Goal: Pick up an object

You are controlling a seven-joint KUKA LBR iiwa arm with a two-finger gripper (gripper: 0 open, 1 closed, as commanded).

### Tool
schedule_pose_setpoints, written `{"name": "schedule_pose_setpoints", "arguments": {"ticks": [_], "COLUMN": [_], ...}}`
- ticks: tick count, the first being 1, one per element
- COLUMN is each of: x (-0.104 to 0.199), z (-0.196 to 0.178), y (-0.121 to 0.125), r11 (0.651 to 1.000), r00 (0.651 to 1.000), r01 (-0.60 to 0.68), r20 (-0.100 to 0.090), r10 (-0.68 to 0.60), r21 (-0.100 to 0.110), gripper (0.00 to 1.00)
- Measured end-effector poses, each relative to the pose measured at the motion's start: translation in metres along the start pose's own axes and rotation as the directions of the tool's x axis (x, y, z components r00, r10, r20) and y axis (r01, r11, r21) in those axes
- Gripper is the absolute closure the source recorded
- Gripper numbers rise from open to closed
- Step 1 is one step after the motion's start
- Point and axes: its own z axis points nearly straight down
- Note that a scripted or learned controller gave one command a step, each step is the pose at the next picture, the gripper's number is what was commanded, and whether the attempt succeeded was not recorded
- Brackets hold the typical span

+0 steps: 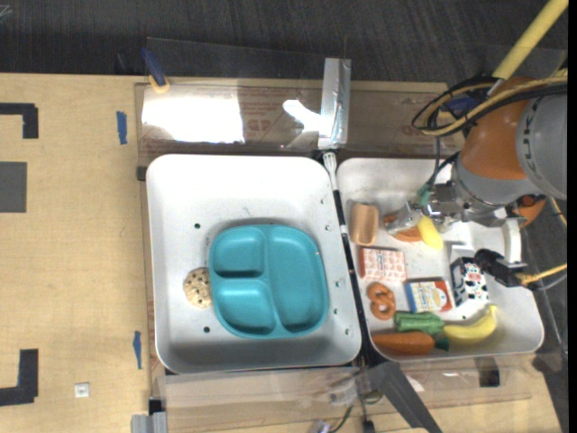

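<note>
The right bin [532, 332] holds several toy foods: a tan bun [363, 224], an orange piece [407, 234], a small yellow piece [431, 234], a pink-and-white packet [383, 262], a pretzel [380, 301], a blue-and-orange box [425, 296], a black-and-white spotted block [469, 283], a banana [474, 327], a green vegetable [420, 323] and a carrot [403, 343]. My gripper [430, 211] reaches in from the right, low over the bin's upper middle, just above the yellow and orange pieces. The wrist hides its tips.
The left bin [180, 188] bears a teal divided plate [268, 279] with a cookie [196, 287] at its left side. A clear shiny panel [234, 115] stands behind the bins. Cables [460, 106] loop near the arm's orange band [496, 147].
</note>
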Motion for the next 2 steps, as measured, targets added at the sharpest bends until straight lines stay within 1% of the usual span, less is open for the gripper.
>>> {"name": "schedule_pose_setpoints", "arguments": {"ticks": [1, 2], "x": [-0.002, 0.086], "z": [-0.012, -0.092], "y": [0.003, 0.048], "r11": [1.000, 0.996], "r00": [1.000, 0.996], "r01": [-0.001, -0.091], "r20": [0.008, 0.001], "r10": [0.001, 0.091], "r21": [-0.011, 0.007], "gripper": [1.00, 1.00]}}
